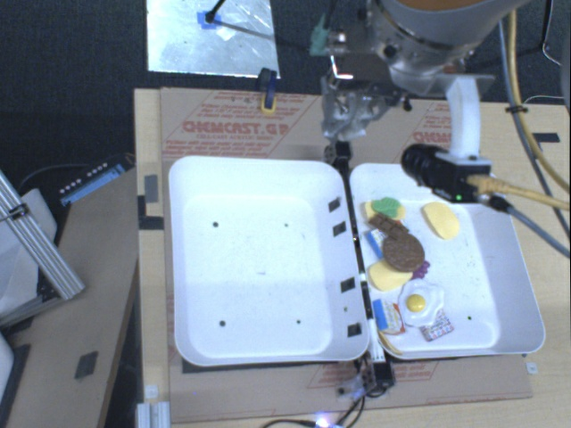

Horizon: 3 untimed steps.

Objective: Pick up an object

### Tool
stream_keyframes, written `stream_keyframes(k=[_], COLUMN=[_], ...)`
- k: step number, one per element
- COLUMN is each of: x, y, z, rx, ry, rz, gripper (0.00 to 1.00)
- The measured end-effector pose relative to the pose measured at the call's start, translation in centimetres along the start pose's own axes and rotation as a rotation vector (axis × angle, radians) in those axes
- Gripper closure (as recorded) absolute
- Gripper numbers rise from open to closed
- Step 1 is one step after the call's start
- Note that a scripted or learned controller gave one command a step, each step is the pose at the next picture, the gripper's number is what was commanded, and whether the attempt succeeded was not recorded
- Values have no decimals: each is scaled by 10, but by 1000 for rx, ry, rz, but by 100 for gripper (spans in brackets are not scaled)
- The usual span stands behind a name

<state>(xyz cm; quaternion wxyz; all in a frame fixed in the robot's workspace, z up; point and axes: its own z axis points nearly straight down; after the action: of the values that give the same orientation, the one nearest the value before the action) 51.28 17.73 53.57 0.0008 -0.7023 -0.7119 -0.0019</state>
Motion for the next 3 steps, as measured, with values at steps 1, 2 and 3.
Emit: stream_keyframes(k=[1, 2, 3], x=[-19, 40, 54], y=[157, 107, -19], z=[29, -1, 2], rx=[1, -2, 1], ry=[-6, -1, 0], rz=[16, 3, 2], gripper=[100, 100, 100])
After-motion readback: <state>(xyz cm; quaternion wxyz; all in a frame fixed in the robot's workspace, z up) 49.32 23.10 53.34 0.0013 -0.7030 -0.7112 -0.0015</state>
